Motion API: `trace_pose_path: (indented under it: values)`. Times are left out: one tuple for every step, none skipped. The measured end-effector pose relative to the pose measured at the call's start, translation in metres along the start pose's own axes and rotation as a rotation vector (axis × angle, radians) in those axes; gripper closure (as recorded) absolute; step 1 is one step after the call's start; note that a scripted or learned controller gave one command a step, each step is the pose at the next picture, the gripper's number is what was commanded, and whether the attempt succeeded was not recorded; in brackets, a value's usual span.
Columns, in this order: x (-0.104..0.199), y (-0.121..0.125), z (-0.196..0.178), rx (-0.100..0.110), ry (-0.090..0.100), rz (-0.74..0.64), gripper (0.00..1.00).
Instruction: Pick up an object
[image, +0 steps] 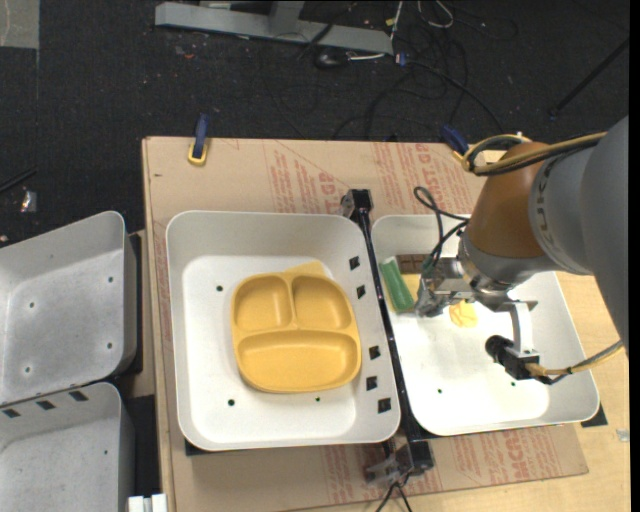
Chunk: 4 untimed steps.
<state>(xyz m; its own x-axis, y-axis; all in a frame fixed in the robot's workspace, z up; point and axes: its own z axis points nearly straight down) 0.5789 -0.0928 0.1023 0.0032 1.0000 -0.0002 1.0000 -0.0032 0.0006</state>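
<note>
No object is lifted yet. The pincer is lowered into the right bin, just beside a green object and near a small yellow object. Its state cannot be told. The grasp and lift remain, it is judged.

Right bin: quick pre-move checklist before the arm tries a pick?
1. Targets in the right bin: ok. A green object lies by the left wall and a small yellow object sits near the middle.
2. Gripper over the right bin: ok, between the two objects.
3. State of the jaws: cannot tell, the wrist hides them.
4. Object already held: cannot tell, nothing is seen between the jaws.
5. Green object's clearance from the wall: not ok, it lies tight along the divider.
6. Yellow tray in the left bin: ok, well away from the arm.
</note>
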Motion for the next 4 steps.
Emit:
trace_pose_path:
  values:
    - [-0.001,0.0,-0.064,-0.006,-0.001,-0.004,1.0]
    - [-0.002,0.001,-0.117,-0.006,-0.001,-0.005,1.0]
    - [0.054,0.013,-0.11,-0.001,0.001,-0.011,1.0]
    - [0.112,0.022,-0.123,-0.002,0.002,-0.012,1.0]
